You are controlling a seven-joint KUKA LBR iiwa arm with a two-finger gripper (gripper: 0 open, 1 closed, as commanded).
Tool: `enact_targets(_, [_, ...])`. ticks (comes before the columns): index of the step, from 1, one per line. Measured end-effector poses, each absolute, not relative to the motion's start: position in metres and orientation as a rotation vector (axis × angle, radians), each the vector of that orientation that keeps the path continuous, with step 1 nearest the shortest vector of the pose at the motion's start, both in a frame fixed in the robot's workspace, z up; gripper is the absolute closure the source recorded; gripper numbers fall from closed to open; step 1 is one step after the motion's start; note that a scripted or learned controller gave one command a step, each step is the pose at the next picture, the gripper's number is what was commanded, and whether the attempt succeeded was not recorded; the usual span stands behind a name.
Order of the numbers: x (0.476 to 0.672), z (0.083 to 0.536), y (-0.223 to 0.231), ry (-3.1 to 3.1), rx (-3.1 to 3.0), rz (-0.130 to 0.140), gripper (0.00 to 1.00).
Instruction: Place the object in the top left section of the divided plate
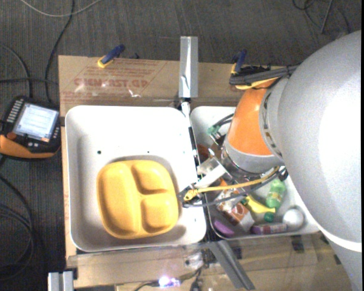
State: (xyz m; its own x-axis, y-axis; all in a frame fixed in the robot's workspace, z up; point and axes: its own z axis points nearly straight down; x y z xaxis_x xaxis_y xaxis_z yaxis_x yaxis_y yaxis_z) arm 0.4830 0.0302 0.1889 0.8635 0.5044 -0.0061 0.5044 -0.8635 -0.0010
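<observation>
Starting at the far left, we've got a handheld controller [27, 128] with a lit screen and orange trim lying on the dark floor, cables trailing around it. Next comes the table [118, 80], topped with a brown board that's pinned by a blue clamp [110, 55] near its back edge.

On that sits the left bin [79, 126], white and shallow. Down in its lower half lies the yellow divided plate [138, 197], a rounded square with one big section on the left and smaller ones on the right. We can't see anything resting in any of its sections, top left one included.

A metal bar [188, 65] stands at the back between the two bins. Moving right, the right bin [201, 123] is mostly covered by the arm [327, 144], grey and huge in the shot, with its orange band [250, 129] right over the bin.

The hand [221, 173] is somewhere under the wrist, low over the right bin's left side. We honestly can't tell what its grip is doing or whether it has anything.

The objects are piled along the bottom of the right bin: a green bottle [276, 193], something yellow [259, 206], a purple piece [223, 228] and a white round thing [293, 217]. A yellow cable [230, 188] runs across them toward the plate's edge.
</observation>
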Motion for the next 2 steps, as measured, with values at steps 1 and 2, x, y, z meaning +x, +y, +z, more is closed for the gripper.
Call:
enact_targets(1, [0.483,0.196,0.031,0.825,3.033,-0.018,1.00])
enact_targets(2, [0.482,0.212,0.129,1.265,2.876,-0.010,1.00])
